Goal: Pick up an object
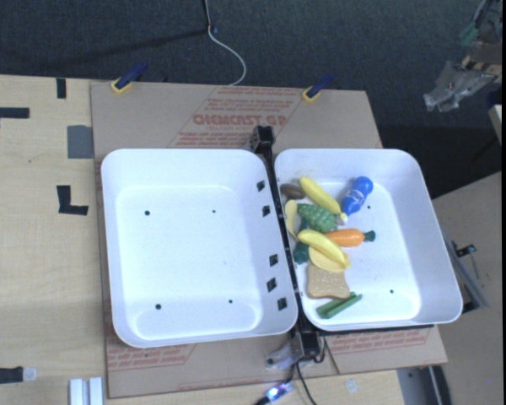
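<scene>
The right white bin (401,264) holds a cluster of toy foods along its left side. A yellow banana (319,195) lies beside a blue bottle (355,194). Below them are a dark green leafy piece (316,218), an orange carrot (347,237) and a second banana (322,249). A tan bread slice (327,283) and a green pod (338,305) lie nearest the front wall. My gripper (455,87) hangs high at the top right, outside the bin and well away from the toys, with nothing seen in it.
The left white bin (185,251) sits flush against the right one, joined by a black divider strip (274,226). Both rest on a cardboard sheet (228,116) on the wooden bench. A cable (223,45) hangs down at the back.
</scene>
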`<state>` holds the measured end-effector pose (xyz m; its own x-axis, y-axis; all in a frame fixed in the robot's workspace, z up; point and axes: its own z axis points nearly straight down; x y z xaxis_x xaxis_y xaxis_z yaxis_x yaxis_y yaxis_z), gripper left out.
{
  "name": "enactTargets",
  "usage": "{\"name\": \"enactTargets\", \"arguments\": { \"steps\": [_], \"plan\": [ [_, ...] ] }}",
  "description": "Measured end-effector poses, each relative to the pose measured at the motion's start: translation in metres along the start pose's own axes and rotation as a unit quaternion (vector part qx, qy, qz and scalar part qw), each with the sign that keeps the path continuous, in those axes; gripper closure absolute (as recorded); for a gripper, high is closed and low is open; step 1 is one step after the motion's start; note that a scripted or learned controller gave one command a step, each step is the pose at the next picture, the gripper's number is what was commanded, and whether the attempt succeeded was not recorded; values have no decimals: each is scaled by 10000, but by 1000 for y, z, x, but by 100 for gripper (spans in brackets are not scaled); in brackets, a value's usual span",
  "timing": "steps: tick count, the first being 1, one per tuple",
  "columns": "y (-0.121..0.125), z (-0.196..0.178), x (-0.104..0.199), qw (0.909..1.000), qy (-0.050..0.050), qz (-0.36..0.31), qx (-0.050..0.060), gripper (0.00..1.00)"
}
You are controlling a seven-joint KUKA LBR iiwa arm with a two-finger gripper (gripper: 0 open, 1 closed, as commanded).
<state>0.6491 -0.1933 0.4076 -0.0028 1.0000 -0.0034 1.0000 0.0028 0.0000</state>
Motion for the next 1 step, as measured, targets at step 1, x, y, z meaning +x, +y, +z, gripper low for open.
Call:
{"name": "enactTargets", "arguments": {
  "steps": [1],
  "plan": [
    [18,-65,50,10000,11,-19,-36,100]
  ]
}}
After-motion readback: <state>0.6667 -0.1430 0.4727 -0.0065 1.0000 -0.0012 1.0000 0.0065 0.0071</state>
